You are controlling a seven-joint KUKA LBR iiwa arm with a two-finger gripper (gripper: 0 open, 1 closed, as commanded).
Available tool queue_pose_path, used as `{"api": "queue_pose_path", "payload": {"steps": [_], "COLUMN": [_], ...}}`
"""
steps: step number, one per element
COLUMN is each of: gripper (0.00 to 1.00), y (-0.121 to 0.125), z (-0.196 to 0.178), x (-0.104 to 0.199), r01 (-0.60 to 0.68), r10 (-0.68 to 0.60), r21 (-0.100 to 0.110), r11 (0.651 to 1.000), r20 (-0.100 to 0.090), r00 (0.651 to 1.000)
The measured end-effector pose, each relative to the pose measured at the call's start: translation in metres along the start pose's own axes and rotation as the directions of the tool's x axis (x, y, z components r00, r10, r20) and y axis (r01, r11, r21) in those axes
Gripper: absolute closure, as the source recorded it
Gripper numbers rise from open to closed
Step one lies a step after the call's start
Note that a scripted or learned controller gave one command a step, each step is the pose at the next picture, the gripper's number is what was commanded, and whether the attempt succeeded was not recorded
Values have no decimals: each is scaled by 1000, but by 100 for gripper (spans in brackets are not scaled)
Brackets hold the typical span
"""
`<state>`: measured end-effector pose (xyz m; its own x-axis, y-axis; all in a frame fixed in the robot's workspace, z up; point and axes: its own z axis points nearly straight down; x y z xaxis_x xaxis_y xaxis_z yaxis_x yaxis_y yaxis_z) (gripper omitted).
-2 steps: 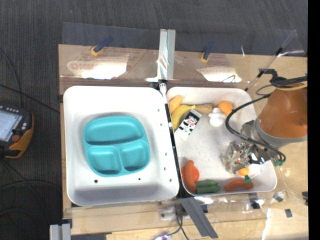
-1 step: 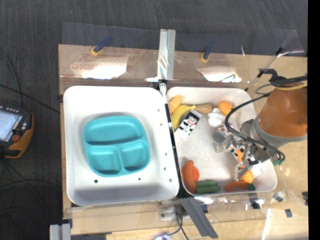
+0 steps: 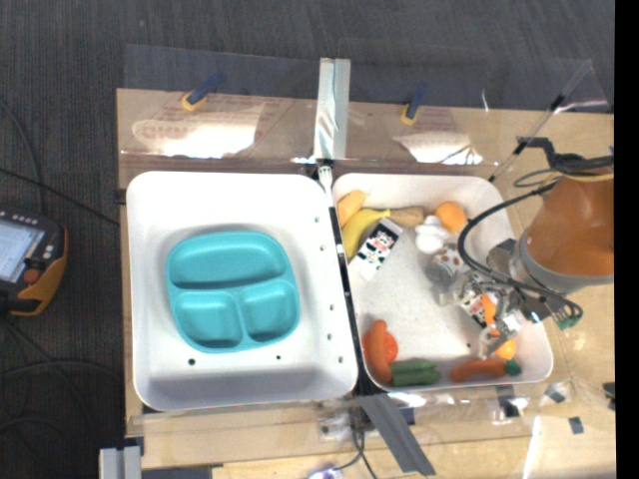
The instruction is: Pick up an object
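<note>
The arm's orange band (image 3: 574, 230) and grey wrist reach in over the right bin (image 3: 404, 277). My gripper (image 3: 483, 314) is low in that bin's right part, among small orange and white items (image 3: 502, 347). Left of the gripper is a grey and white piece (image 3: 442, 264). In the bin's far part are a yellow banana (image 3: 355, 226), a black-and-white box (image 3: 376, 247), a white ball-like object (image 3: 430, 235) and an orange fruit (image 3: 451, 215). Along the near wall lie a red-orange pepper (image 3: 379, 344), a green cucumber (image 3: 414, 372) and a carrot (image 3: 478, 369).
The left bin (image 3: 160, 362) holds a teal divided plate (image 3: 234, 287). A metal post (image 3: 331, 108) stands behind the wall between the two bins. Black cables (image 3: 499, 213) loop over the right bin's far right corner. A handheld controller (image 3: 30, 257) lies off the bench at left.
</note>
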<state>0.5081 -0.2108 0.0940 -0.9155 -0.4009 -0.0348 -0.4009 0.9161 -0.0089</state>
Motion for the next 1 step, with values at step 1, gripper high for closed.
{"api": "queue_pose_path", "payload": {"steps": [1], "gripper": [0], "y": [6], "z": [0], "x": [-2], "r01": [89], "r10": [-89], "r21": [8], "r11": [996], "r20": [-2], "r00": [996]}}
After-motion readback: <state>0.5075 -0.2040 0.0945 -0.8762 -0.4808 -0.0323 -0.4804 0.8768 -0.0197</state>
